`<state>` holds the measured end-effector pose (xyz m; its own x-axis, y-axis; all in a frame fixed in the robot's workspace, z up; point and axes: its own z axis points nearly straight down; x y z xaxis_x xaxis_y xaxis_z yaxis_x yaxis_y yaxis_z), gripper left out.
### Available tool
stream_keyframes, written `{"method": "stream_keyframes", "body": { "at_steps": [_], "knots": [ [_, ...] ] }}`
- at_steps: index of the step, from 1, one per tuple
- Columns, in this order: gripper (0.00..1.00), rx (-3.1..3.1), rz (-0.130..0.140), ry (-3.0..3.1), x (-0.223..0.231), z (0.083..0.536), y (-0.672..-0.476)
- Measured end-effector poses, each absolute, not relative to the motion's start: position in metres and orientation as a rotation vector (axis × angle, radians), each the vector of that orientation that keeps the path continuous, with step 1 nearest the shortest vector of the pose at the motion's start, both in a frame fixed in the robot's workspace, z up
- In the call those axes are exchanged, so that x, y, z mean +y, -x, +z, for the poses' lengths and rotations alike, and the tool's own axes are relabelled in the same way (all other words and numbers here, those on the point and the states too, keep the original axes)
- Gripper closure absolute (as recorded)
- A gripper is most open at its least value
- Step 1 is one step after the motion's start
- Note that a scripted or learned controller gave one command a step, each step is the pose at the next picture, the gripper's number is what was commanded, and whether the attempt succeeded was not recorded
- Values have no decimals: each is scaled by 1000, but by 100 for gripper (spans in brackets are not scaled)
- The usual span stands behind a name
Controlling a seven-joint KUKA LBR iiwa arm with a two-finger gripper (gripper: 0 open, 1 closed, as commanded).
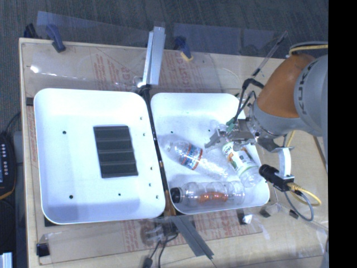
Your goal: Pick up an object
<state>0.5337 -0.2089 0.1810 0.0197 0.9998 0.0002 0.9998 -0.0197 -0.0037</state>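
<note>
Robot jaws (227,134) hover in the right bin (167,102), beside a green-labelled bottle (240,162); their spread cannot be told. Clear, round bottles may slip or roll away.

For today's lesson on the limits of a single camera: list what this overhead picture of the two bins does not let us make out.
- Gripper, camera view: too small and blurred against the white right bin to tell its state.
- White-labelled bottle: its upper end sits under the gripper, so contact is unclear.
- Bottle labels: print too small to read.
- Arm: cut off at the right.
</note>
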Motion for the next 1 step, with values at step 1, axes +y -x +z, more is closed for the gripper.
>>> {"method": "stream_keyframes", "body": {
  "at_steps": [1],
  "knots": [
    [0,-2554,1,1826,-139,91,-535]
  ]
}}
